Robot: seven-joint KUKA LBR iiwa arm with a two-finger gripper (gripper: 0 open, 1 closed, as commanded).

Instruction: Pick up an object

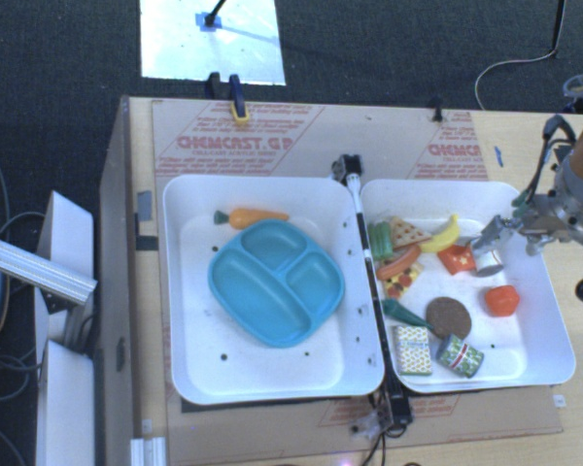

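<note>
1. Grey gripper (490,252) hangs low in the right bin (554,304), near its far right edge, just beside a red block (456,258).
2. Step: approach (nothing visibly held); jaw state cannot be told.
3. Next: centre over the block, close.

Blue divided plate (276,282), left bin (189,260)

Right bin (554,333) crowded w/ toys, left bin's (189,260) edges free — tray (275,282) mid
</note>
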